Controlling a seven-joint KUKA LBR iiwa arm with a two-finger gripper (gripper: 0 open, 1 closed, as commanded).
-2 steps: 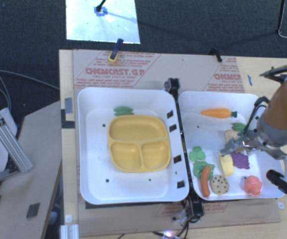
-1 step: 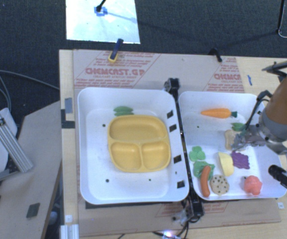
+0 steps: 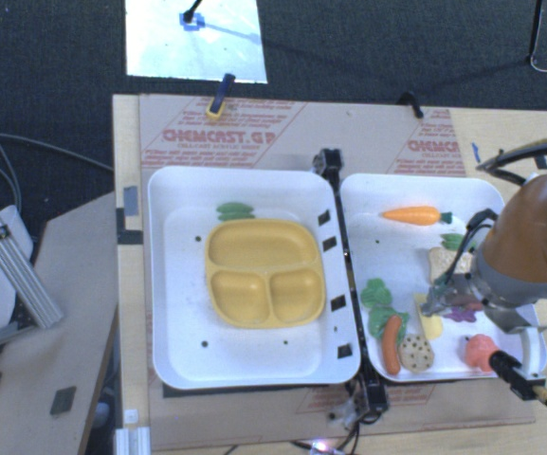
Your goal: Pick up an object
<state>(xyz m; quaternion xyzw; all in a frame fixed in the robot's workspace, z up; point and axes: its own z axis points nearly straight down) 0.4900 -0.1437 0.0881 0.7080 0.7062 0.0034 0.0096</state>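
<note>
The right bin [image 3: 368,195] holds toy food: an orange carrot [image 3: 411,216] at the back, a green leafy piece [image 3: 377,295], a red-orange sausage-like piece [image 3: 391,331], a speckled cookie [image 3: 415,353], a small yellow piece [image 3: 431,327], a purple piece [image 3: 463,313], a tan slice [image 3: 441,262] and a pink-red piece [image 3: 481,350]. My gripper [image 3: 436,301] is low in this bin, just above the yellow piece and beside the purple one. The arm's wrist covers much of it.
The left bin [image 3: 183,197] carries a yellow divided tray [image 3: 262,271] with a green pod [image 3: 236,211] behind it. Black clips [image 3: 328,162] join the bins along the middle. Cardboard lies under both bins.
</note>
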